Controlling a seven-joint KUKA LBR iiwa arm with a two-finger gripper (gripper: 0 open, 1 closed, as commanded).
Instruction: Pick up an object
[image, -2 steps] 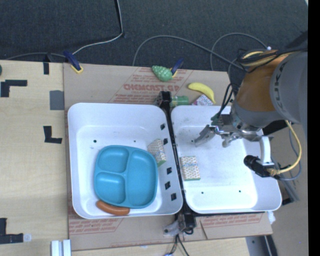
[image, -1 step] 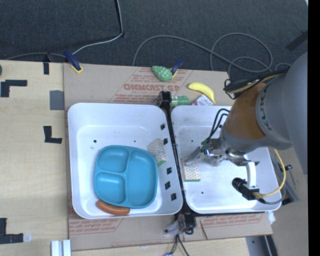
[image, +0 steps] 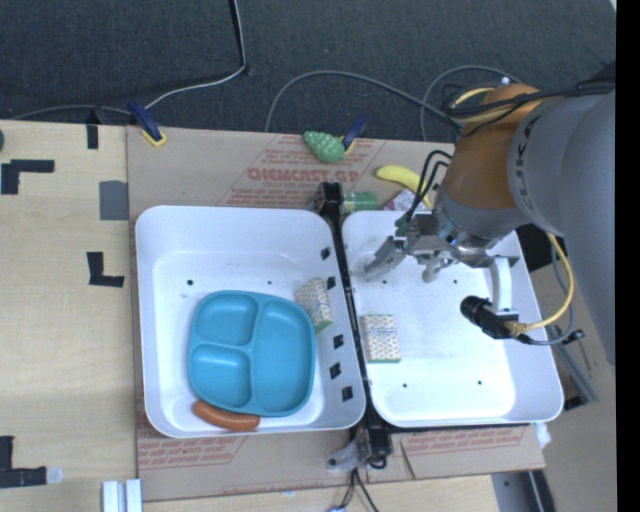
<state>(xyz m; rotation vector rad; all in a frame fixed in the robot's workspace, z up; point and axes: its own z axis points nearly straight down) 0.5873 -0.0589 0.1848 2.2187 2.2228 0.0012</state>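
Note:
My gripper (image: 405, 263) hangs over the back part of the right bin (image: 470, 400), its two grey fingers spread apart with nothing between them. A small patterned packet (image: 380, 337) lies on the right bin's floor, in front of and slightly left of the gripper. In the left bin (image: 230, 235) sits a blue divided plate (image: 251, 351), an orange sausage-like piece (image: 226, 416) at its front edge, and a second patterned packet (image: 315, 299) leaning by the divider.
A yellow banana (image: 398, 178) and a green object (image: 325, 145) lie on the cardboard behind the bins. Black clips (image: 338, 300) run along the divider between the bins. Cables trail from the arm on the right.

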